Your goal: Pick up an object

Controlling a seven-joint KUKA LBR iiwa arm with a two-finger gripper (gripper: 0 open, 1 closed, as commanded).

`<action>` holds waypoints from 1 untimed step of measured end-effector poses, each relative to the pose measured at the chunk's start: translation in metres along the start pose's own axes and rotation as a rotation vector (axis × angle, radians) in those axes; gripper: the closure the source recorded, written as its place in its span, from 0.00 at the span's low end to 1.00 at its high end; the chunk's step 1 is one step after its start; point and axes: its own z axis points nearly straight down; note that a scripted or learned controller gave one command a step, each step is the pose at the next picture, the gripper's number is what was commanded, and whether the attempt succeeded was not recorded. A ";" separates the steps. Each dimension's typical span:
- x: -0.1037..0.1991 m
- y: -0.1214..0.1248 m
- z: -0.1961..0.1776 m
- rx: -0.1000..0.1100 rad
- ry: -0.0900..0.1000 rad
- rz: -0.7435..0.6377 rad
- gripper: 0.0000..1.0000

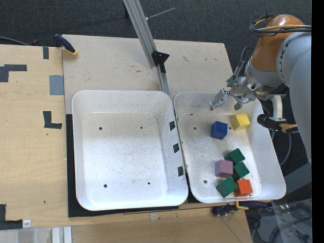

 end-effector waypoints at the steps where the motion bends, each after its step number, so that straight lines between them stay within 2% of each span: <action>1: 0.001 -0.001 0.055 0.000 0.000 0.000 0.00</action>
